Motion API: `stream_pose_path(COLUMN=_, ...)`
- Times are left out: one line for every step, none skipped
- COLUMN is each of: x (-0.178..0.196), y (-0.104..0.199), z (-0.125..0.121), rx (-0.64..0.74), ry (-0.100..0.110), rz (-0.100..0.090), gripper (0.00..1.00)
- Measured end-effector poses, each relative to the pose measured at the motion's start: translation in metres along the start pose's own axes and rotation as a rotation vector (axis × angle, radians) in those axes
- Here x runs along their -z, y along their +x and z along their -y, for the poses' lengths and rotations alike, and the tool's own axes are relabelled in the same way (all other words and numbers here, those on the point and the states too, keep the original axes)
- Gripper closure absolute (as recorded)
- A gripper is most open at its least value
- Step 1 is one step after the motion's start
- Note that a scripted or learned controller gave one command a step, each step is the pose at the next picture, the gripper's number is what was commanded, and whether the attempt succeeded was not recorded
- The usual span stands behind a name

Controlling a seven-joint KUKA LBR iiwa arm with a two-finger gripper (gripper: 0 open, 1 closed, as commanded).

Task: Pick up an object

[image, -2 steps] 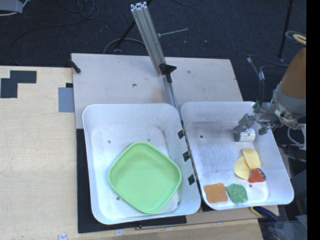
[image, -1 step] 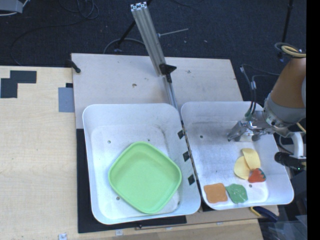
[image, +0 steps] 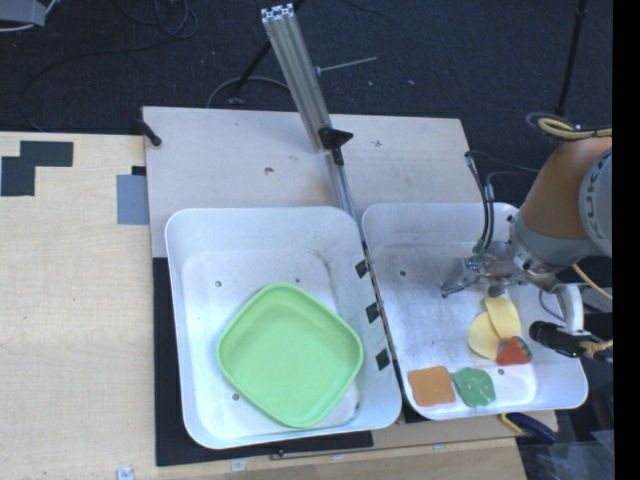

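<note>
My gripper (image: 470, 286) hangs low over the middle of the right bin (image: 420, 238), its two metal fingers spread apart with nothing between them. Just to its right and a little nearer lies a yellow piece (image: 503, 317) on top of a second yellow piece (image: 483, 339). A small red object (image: 514, 351) rests against them. Along the bin's front edge sit an orange square (image: 432, 385) and a green lump (image: 474, 385). The gripper touches none of these.
The left bin (image: 195, 258) holds a large light-green square plate (image: 290, 353). A raised divider (image: 372, 303) runs between the two bins. A slanted aluminium bar (image: 300, 68) rises behind the bins. The arm's orange band (image: 560, 193) stands over the right bin's far right corner.
</note>
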State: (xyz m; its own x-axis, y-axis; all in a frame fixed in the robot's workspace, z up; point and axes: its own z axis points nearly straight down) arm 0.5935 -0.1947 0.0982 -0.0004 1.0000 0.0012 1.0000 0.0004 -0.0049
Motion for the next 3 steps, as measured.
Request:
stream_pose_path(x=0.013, y=-0.001, z=-0.001, rx=-0.001, ry=-0.004, rz=0.001, gripper=1.0)
stream_pose_path(x=0.055, y=-0.004, z=-0.002, rx=-0.001, ry=-0.008, rz=0.002, gripper=1.0)
stream_pose_path(x=0.112, y=-0.002, z=0.006, rx=-0.001, ry=-0.01, rz=0.002, gripper=1.0)
